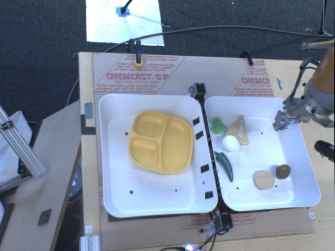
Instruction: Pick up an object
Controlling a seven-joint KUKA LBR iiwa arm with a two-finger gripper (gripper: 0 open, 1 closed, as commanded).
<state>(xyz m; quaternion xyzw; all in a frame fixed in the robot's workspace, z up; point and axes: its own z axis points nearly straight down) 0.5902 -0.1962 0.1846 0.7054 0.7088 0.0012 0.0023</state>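
Observation:
The right bin (301,156) holds several small food items: a green broccoli piece (218,125), a tan wedge (239,130), a white egg (230,143), a dark green pepper (225,165), a tan round cookie (264,180) and a small brown piece (282,171). My gripper (284,122) hangs over the right bin's far right edge, well apart from all of these items. Nothing shows between its fingers. The arm comes in from the right edge of the view.
The left bin (115,192) holds a yellow divided plate (161,141). A black-tabbed divider (207,150) separates the two bins. A cable runs across the bench behind the bins. A white sheet (123,14) lies on the dark floor at the back.

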